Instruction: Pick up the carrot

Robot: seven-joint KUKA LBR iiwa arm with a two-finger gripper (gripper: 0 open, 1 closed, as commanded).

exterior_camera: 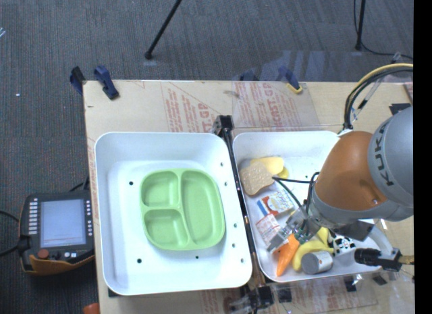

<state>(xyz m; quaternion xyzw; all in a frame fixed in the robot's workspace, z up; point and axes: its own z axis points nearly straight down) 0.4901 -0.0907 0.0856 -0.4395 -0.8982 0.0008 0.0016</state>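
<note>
Since the tapered orange carrot (286,254) lies just below the two-finger gripper (291,231), arm's lowered to grab; finger state: cannot tell.

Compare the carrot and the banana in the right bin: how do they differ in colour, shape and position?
The carrot is orange; the banana is yellow. The carrot tapers to a point toward the bin's near wall; the banana is curved and blunter. The carrot lies left of the banana, next to the gripper, while the banana is partly hidden under the arm. Both lie in the right bin's near corner, side by side.
</note>
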